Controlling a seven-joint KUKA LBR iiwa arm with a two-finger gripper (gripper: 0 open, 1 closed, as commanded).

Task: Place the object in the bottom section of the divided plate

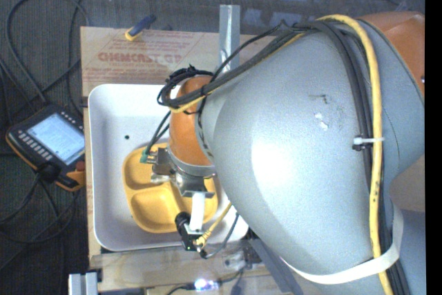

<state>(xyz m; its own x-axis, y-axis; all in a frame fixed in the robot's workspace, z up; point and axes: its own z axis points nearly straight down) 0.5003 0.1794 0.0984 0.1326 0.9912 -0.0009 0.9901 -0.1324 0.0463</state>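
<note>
A yellow divided plate (153,207) lies in the left white bin (107,148), toward its near side. The arm's grey bulk and orange wrist band (188,128) hang over the plate's right half and hide it. The gripper (185,184) is low over the plate, its tip hidden under the wrist housing. A raised ridge splits the plate, and the lower section on the left shows bare yellow. I see no loose object on the visible part of the plate.
The arm's large grey body (311,148) covers the right bin and most of the view. A black and yellow pendant (48,141) lies left of the bench. A small blue and yellow tool (140,26) rests on the cardboard behind the bin.
</note>
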